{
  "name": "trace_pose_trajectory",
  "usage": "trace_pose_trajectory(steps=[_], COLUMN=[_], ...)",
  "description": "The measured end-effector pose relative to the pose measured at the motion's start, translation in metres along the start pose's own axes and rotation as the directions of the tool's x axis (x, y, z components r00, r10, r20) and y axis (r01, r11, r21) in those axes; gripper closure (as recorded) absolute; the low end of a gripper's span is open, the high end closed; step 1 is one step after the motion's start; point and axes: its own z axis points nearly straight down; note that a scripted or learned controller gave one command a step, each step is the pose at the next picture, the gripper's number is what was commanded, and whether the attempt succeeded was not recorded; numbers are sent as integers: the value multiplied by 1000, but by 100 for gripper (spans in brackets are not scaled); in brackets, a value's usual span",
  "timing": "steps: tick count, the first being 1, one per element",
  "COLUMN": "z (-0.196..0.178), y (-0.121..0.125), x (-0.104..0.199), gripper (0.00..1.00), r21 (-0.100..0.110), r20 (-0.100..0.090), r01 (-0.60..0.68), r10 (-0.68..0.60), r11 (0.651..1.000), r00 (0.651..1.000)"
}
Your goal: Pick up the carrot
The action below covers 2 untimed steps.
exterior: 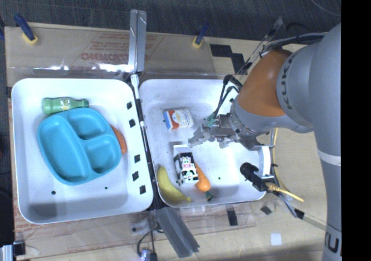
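Note:
The carrot [202,183] is a short orange piece with a small green stub. It lies near the front wall of the right bin [232,89], touching the lower right corner of a black-and-white cow-print carton [185,167]. My gripper [201,135] hangs over the middle of the right bin, above and slightly behind the carton, about a hand's width behind the carrot. Nothing is visibly held in it. The grey arm with its orange band [264,89] reaches in from the right.
A banana [168,187] lies left of the carrot at the front of the right bin. A small orange-and-blue carton [178,118] sits further back. The left bin [23,184] holds a blue divided tray [78,145], a green bottle [64,104] and an orange oblong item [120,140].

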Motion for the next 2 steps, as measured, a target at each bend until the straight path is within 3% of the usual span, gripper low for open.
trace_pose_trajectory(steps=[1,2], z=[47,47], y=[-43,-43], x=[-26,-26], gripper=[0,0], r21=[-6,-6], r20=[1,1], r01=[43,43], r10=[-43,-43], r11=[999,999], r00=[999,999])
